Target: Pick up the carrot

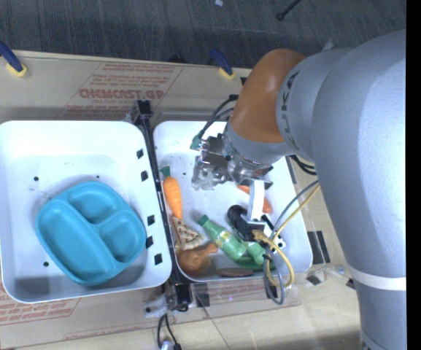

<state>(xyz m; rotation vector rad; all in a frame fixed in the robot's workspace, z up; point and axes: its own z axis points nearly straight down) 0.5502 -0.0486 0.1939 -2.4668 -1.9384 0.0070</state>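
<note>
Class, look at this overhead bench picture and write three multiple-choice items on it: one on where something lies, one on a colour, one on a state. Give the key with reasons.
1. Where does the orange toy carrot lie?
A. in the left white bin
B. by the right white bin's left wall
C. on the cardboard

2. What colour is the divided plastic plate?
A. blue
B. red
C. yellow

3. How is the carrot now?
A. lifted by the arm
B. standing on the plate
C. lying on the bin floor

Key: 1 B, it rests along the right bin's left wall. 2 A, the plate in the left bin is light blue. 3 C, it lies flat, apart from the gripper.
</note>
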